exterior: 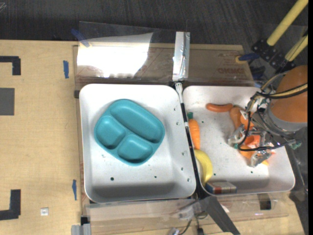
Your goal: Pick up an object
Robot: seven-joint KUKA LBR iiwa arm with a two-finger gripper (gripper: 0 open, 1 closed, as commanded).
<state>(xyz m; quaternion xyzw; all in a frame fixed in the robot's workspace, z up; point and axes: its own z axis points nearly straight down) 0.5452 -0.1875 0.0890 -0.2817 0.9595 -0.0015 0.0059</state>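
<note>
The right bin (279, 177) holds several toy foods. An orange sausage (219, 107) lies near its back, a carrot (194, 133) lies along its left wall, and a yellow banana (204, 164) sits below the carrot. My gripper (248, 147) is low in the bin's right half, wrapped in cables, right over a bright orange object (253, 141) that it partly hides. Another orange piece (236, 116) lies just behind the gripper. Whether anything is held is hidden by the wrist and cables.
The left bin (98, 177) carries a teal divided plate (128, 131). A small red and grey item (223, 187) rests at the right bin's front edge. A clear sheet and a silver tape strip (181, 55) lie behind the bins. Yellow poles (288, 16) cross the top right.
</note>
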